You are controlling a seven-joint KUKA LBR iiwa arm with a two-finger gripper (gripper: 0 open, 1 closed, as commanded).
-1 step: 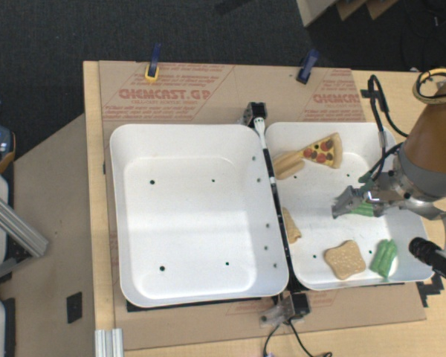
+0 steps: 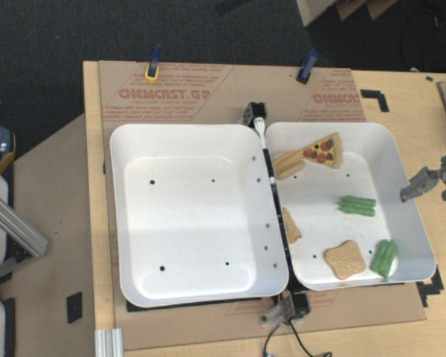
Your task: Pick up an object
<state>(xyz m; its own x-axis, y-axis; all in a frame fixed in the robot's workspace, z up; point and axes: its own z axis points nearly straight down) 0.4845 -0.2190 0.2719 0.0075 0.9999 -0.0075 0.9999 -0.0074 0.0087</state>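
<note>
Front edge: a small black clamp with a trailing cable (image 2: 286, 312) sits at the near seam where the two bins meet; it seems to pin them to the cardboard sheet (image 2: 208, 88) beneath.
Left bin (image 2: 134, 222): bare white floor with a few dark dots, probably the drop-off side.
Right bin (image 2: 409, 222): this is where every candidate for pickup lies.
Toast slice (image 2: 345, 259): flat near the front wall, just beside a green pod (image 2: 384, 258) that leans against the right front corner.
Second green piece (image 2: 357, 206): lying alone mid-bin, well apart from the walls, so I'd judge it the easiest to reach.
Pizza slice (image 2: 323, 151): at the back, its crust end touching a tan bread stick (image 2: 288, 164) close to the divider.
Tan scrap (image 2: 291, 226): tucked right against the divider, awkward to get fingers around.
Gripper (image 2: 424, 184): grey metal poking in over the right bin's right rim, above the floor, near no item; I cannot tell whether it is spread or closed, and nothing is seen in it.
Stage: nothing lifted yet, the approach looks barely begun.
</note>
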